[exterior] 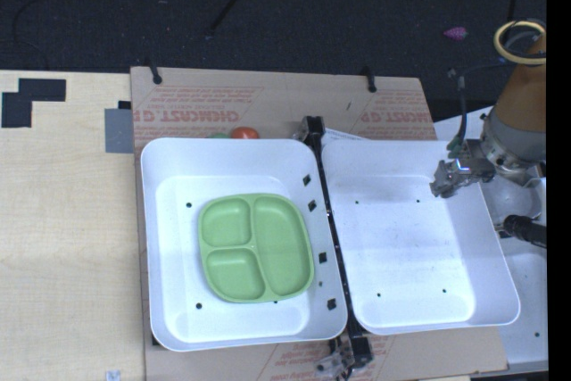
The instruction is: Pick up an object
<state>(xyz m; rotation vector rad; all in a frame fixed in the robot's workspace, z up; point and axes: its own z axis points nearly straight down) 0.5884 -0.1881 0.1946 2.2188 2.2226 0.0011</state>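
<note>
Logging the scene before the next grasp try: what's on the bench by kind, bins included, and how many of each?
White bins: 2, left and right
Green divided plate: 1, in the left bin
Small red-orange object: 1, behind the left bin, partly hidden
Total: 4
The gripper is over the right bin's far right corner.

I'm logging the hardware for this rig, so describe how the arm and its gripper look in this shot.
The arm enters at the right edge: a rounded orange band sits above a grey wrist section, with a yellowish ring at its top. A thin dark cable runs down beside it. The gripper is a small, shiny metal assembly at the right bin's upper right rim; its fingers are too small to make out.
</note>
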